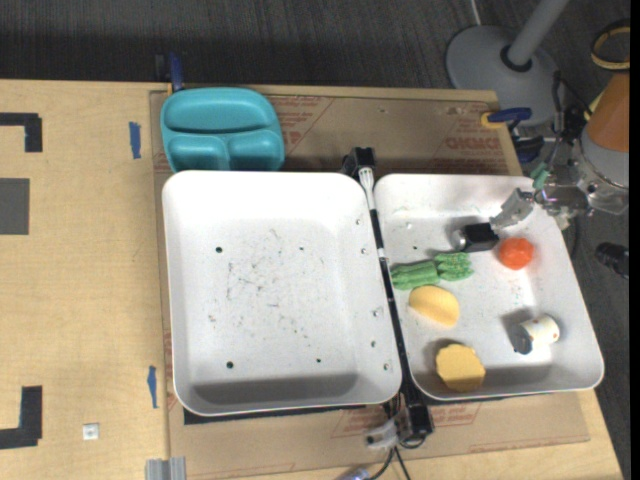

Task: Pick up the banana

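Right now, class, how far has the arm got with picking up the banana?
Done: the tool is down inside the right bin. In hand: nothing visibly; it sits beside the orange fruit, apart from the banana. Left: the banana lies on the bin floor below the green vegetable, so reaching, gripping and lifting remain.

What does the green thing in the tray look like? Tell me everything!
The green thing is long, bumpy and bright green, like a plastic toy vegetable; what kind is hard to tell. It lies flat, pointing left to right, in the right bin, near the bin's left wall. A yellow rounded piece sits just below, very close or touching. The gripper hovers just above and right of it.
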